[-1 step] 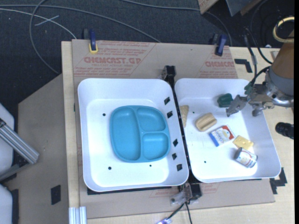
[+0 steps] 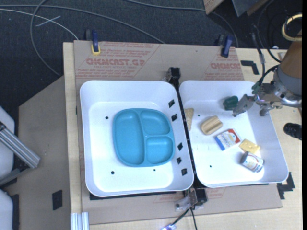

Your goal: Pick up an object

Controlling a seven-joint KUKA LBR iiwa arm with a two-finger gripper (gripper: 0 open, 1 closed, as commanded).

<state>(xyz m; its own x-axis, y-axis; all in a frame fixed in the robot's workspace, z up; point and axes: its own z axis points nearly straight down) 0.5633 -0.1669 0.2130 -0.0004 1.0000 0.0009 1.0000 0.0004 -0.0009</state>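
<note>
My gripper [image 2: 252, 109] hangs over the upper right part of the right bin [image 2: 211, 176], open, with nothing between its fingers. One finger [image 2: 239, 108] is just right of a small dark green object [image 2: 230, 101]; whether they touch I cannot tell. Lower in the same bin lie a tan bread-like piece [image 2: 211, 125], a blue, white and red packet [image 2: 227, 139], a yellow block [image 2: 249, 146] and a small can [image 2: 252, 162] on its side. A pale tan piece [image 2: 189, 117] rests against the bin's left wall.
The left bin [image 2: 96, 176] holds a blue divided plate [image 2: 144, 136]. A black clip-lined divider [image 2: 180, 128] separates the two bins. The arm [image 2: 290, 75] enters from the right, over the right bin's far corner. Cables run behind the bench.
</note>
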